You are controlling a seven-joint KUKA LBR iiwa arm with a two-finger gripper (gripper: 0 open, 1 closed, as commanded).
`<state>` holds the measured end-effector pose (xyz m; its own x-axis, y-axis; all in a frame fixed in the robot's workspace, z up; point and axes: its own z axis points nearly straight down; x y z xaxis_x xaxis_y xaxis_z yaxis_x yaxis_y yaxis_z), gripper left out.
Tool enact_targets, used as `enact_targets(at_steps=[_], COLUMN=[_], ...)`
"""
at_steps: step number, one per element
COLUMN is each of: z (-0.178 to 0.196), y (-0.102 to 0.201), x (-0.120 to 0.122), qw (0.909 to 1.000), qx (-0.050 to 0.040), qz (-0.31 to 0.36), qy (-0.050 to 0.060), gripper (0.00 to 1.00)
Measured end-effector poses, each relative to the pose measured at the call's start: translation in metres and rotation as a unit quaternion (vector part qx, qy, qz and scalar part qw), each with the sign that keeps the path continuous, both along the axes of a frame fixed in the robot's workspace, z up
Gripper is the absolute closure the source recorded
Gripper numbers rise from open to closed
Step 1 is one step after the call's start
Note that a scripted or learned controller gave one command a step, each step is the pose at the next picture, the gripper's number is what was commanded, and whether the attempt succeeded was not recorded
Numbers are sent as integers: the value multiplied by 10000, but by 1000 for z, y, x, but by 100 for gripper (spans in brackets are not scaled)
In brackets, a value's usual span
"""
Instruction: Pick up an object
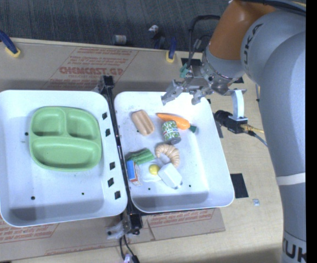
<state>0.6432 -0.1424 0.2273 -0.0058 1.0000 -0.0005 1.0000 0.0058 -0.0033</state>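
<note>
The right bin (216, 171) holds several small items: a tan hot-dog bun (142, 122), an orange carrot (173, 119), a green can (170, 131), a curled pastry (168, 153), a green toy (140, 156), a white block (170, 175), a yellow piece (154, 169) and a blue-and-orange packet (131, 170). My gripper (183, 96) hangs over the bin's far rim, just above the carrot. It is open, its fingers spread wide with nothing between them.
The left bin (10, 196) holds a green divided plate (65, 137). A black hinge strip (113, 141) runs between the bins. Cardboard (92, 62) lies under both. The grey arm (279, 92) fills the right side, with a black cable (232, 122) beside the bin.
</note>
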Motion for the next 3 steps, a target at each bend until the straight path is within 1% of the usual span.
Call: enact_targets(at_steps=[1, 2, 3], z=[-136, -125, -32], y=[-22, -21, 2], x=[-96, -95, -161], qw=[10000, 10000, 10000], qx=[3, -5, 3], qz=[-1, 37, -1], qy=[2, 6, -12], gripper=[0, 100, 100])
